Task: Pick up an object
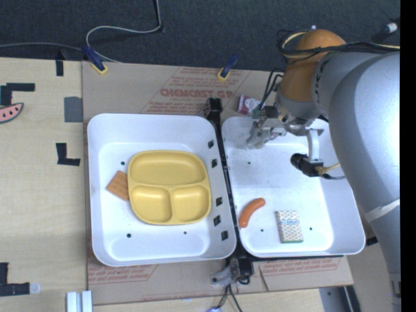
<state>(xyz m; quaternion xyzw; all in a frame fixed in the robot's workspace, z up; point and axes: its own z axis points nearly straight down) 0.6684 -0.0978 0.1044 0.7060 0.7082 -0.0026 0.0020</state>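
Note:
An orange sausage-shaped toy [251,211] lies in the right bin [338,239] near its left wall. To its right, toward the front, rests a small patterned box [288,226]. My gripper [259,135] hangs over the far left corner of the right bin, well behind both objects. Nothing shows between its fingers. A yellow divided plate [170,186] sits in the middle of the left bin [107,239], with a tan cracker-like piece [118,185] tucked at its left edge.
The grey arm [364,129] covers the right side of the right bin. A small wrapped item [246,103] lies on the cardboard behind the bins. Black clips [218,168] line the divider between the bins. A cable runs across the dark cloth at the back.

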